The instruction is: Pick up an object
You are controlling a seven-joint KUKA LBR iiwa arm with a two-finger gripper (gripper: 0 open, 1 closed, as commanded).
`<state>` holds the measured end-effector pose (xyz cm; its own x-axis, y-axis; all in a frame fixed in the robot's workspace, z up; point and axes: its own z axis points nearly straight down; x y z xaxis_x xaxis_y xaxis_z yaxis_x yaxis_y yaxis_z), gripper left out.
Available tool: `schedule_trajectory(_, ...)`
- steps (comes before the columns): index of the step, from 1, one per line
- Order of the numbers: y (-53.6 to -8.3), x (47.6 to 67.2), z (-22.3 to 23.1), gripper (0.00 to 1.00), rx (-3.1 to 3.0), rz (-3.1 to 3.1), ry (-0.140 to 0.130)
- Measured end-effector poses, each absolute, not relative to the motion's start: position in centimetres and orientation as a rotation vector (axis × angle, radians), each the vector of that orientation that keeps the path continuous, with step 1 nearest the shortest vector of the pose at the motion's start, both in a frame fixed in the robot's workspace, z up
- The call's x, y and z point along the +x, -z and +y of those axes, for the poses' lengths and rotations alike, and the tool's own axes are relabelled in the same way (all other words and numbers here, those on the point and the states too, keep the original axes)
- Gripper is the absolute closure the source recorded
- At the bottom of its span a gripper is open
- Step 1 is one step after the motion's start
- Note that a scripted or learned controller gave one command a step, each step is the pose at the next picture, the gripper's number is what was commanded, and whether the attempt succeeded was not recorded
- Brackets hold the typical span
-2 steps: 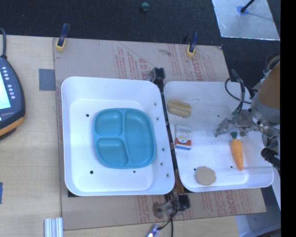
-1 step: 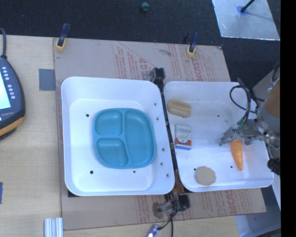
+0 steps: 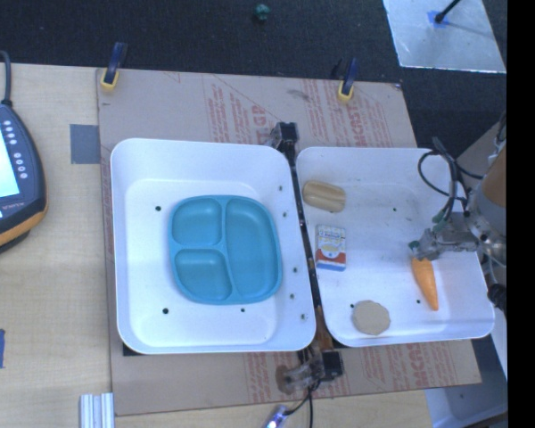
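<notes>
1. In the camera view, two white bins are sitting side by side on the bench: the left bin (image 3: 138, 319) and the right bin (image 3: 383, 172).
2. A blue divided plate (image 3: 225, 248) is lying flat in the middle of the left bin, well apart from everything the arm might reach for.
3. The right bin is holding four loose items, spaced out so that each could be taken on its own: a tan bread roll (image 3: 324, 195) near the shared wall, a small carton (image 3: 331, 247) just below it, a round biscuit-like disc (image 3: 371, 317) by the near rim, and an orange carrot (image 3: 425, 283) towards the right.
4. The gripper (image 3: 432, 244) is reaching in from the right edge and is sitting just above the carrot's upper end, at or very near it; contact cannot be confirmed.
5. Whether the claw is apart or together cannot be told here; the metal parts are blurring into one cluster.
6. The carrot, judged the likely target, is lying on the bin floor, pointing roughly towards the near rim, so it is not lifted yet.
7. A dark cable (image 3: 441, 172) is looping above the wrist, hanging clear of the items.
</notes>
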<state>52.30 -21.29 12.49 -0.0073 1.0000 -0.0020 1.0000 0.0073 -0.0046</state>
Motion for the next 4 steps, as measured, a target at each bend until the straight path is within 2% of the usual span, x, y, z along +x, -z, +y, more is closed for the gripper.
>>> schedule_trajectory(1, -12.5, 52.3, -21.3, 0.0, -2.211, -2.229, -0.008)
schedule_trajectory(2, -9.1, 52.4, -17.2, 0.0, -2.212, -2.228, -0.004)
schedule_trajectory(3, -10.2, 52.5, -17.4, 1.0, -2.209, -2.232, -0.006)
schedule_trajectory(4, -10.2, 52.5, -17.4, 0.0, -2.208, -2.233, -0.008)
